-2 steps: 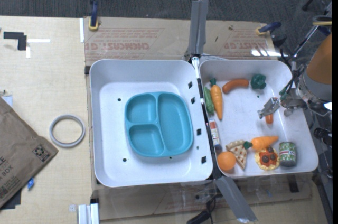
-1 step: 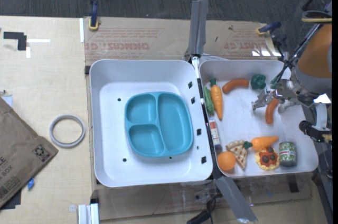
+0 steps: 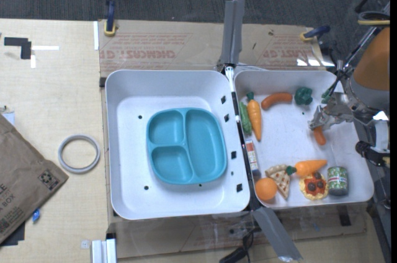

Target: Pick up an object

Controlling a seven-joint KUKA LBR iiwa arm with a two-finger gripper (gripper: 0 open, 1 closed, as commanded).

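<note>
- The gripper [image 3: 321,123] hangs low over the right side of the right bin [image 3: 282,139], at the end of the arm [image 3: 375,69] that comes in from the right.
- Its tips sit right at a small orange piece [image 3: 319,135], probably a toy carrot or sausage; whether the pincer is apart, together or clamped on that piece cannot be told.
- Along the far side of the same bin lie an orange sausage [image 3: 276,99] and a green broccoli [image 3: 303,95], near each other.
- Against the left wall, a carrot [image 3: 254,118] lies lengthwise, touching a green vegetable [image 3: 245,121] on its left.
- Along the near side: an orange fruit [image 3: 265,188], a pizza slice [image 3: 281,178] just beside it, a second carrot [image 3: 309,166], a round pizza-like toy [image 3: 314,187], and a small can [image 3: 337,181] at the right end.
- The left bin [image 3: 127,150] holds a teal divided plate [image 3: 187,146] with three compartments.
- On the bench left of the bins lie a roll of tape [image 3: 79,152] and a cardboard box [image 3: 22,176].
</note>
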